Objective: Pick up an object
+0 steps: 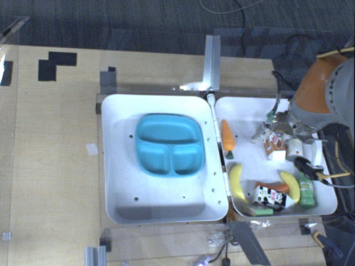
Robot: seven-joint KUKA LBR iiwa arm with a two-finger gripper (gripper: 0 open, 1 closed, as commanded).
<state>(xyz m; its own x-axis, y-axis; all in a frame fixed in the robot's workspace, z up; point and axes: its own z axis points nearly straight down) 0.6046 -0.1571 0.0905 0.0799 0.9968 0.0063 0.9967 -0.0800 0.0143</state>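
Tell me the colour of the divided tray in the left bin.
Light blue; the divided tray shows clearly in the camera view, in the left bin.

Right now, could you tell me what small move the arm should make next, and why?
Probably a short descent: the gripper sits directly over the small white-and-brown box in the right white bin, and nothing is visibly between its fingers yet.

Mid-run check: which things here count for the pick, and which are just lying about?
For the pick, all in the right bin:
gripper
small carton
carrot
two bananas
green bottle
patterned box

Lying about:
blue tray in the left bin
cable on the floor
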